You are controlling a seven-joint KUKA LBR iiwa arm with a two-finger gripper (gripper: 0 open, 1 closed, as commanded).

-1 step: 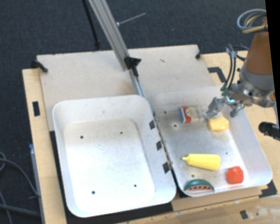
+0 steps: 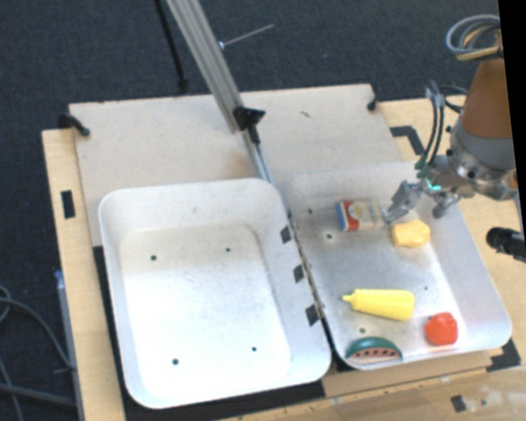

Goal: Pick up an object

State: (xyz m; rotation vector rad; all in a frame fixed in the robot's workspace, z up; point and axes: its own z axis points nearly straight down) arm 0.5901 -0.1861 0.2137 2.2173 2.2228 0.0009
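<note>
Lying in the upper part of the right bin (image 2: 458,267), the pale yellow block (image 2: 411,233) is the thing nearest the gripper (image 2: 420,198), so I take it as the likely target (the task names no particular object). The gripper hangs just above and beside it, one finger reaching left toward the small carton (image 2: 358,214), the other toward the bin's right side; the jaws look apart, with nothing between them.

From here, the chief risk is a bad centring: the block sits slightly below the gap between the fingers, so a straight descent could land a fingertip on top of it and push it away instead of straddling it. The carton lies near the block's left, and a wide-open finger might catch it, dragging both things or closing on the carton's corner instead.

Further out, the yellow bottle (image 2: 380,303), the red ball (image 2: 441,329) and the watermelon slice (image 2: 372,350) lie well apart toward the near edge, unlikely to interfere. The left bin (image 2: 119,268) plays no part. A small rounded block could also squirt out of the closing jaws, I'd judge.
</note>
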